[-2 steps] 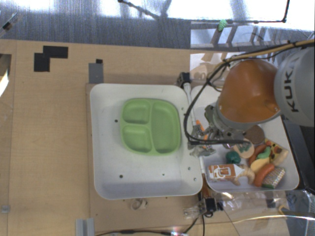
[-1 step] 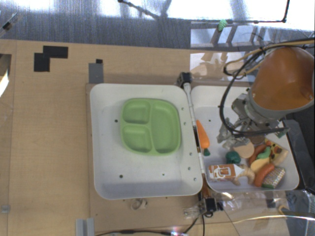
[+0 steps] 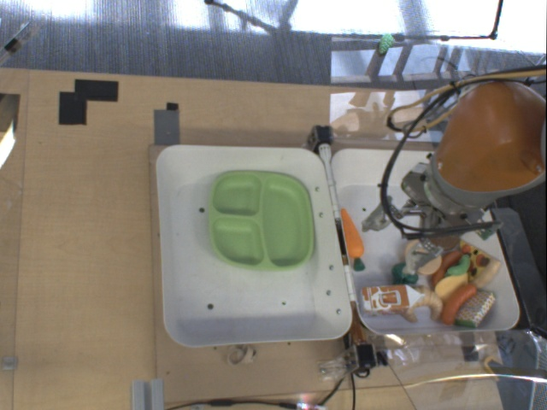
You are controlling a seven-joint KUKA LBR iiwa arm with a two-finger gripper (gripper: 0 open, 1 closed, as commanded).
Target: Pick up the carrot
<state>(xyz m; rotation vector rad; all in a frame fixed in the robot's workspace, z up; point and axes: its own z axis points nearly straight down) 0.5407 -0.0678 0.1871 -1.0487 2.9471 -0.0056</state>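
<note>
While the carrot (image 3: 351, 237) is lying at nine o'clock in the right bin (image 3: 367, 178), hugging its wall, the pincer (image 3: 425, 213), its state impossible to tell, is hovering above at three o'clock, likely needing a wall-clearing approach.

Two white bins (image 3: 184, 314), one green plate (image 3: 260, 219), one carrot (image 3: 352, 237), one carton (image 3: 389, 298).

No lettering, number or brand can be made out anywhere. The small brown carton (image 3: 391, 298) in the right bin (image 3: 359, 178) carries a pale printed panel — too small and blurred to read — and nothing else bears legible marking.
</note>
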